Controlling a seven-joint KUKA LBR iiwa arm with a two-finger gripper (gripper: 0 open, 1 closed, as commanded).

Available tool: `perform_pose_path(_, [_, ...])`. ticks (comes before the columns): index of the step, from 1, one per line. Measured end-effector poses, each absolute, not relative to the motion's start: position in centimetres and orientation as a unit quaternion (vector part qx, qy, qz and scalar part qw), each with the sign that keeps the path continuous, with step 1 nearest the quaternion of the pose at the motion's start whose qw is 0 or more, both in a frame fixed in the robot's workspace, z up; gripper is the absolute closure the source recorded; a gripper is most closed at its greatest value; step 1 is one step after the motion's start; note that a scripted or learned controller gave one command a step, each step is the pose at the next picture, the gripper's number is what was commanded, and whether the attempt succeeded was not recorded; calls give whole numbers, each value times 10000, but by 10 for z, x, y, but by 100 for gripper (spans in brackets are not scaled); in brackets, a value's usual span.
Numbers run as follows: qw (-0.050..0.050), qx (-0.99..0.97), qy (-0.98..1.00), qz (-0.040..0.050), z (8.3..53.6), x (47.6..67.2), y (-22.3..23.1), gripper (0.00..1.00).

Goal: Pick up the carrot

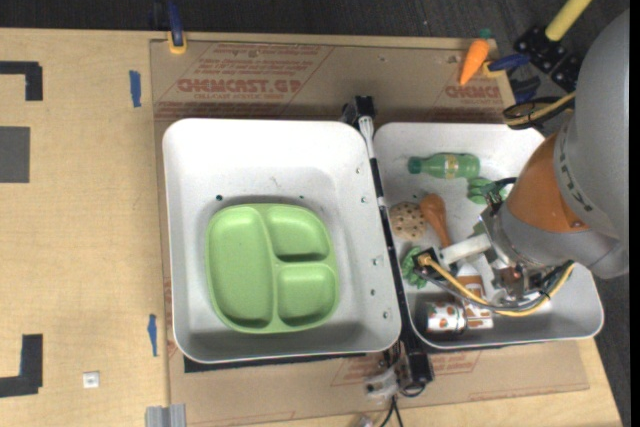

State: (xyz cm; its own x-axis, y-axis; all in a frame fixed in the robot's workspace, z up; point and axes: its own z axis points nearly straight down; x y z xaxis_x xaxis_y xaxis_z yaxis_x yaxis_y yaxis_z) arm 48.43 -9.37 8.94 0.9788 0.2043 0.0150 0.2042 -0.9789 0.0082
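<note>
lying outside bins, carrot (474,59); claw (478,267) well apart, right bin (575,320)

— Spotted the carrot (474,61)?
— Yes, on the cardboard behind the right bin (585,310), outside it, next to a blue clamp (507,63).
— And the arm (560,200)?
— Reached low into the right bin, gripper (478,263) among a green bottle (444,165), a can (446,317) and other clutter.
— Left bin (190,215)?
— Held a green divided plate (270,265).

Red "CHEMCAST" lettering is printed on the brown board (240,85) behind the bins.
</note>
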Motion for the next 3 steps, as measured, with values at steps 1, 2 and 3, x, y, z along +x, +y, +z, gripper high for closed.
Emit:
perform_pose_path(1, [11,9946,1037,75,90,484,-96,0])
perform_pose_path(2, [-16,9945,1046,68,90,484,-100,0])
perform_pose_path(3, [30,9950,997,57,89,485,-96,0])
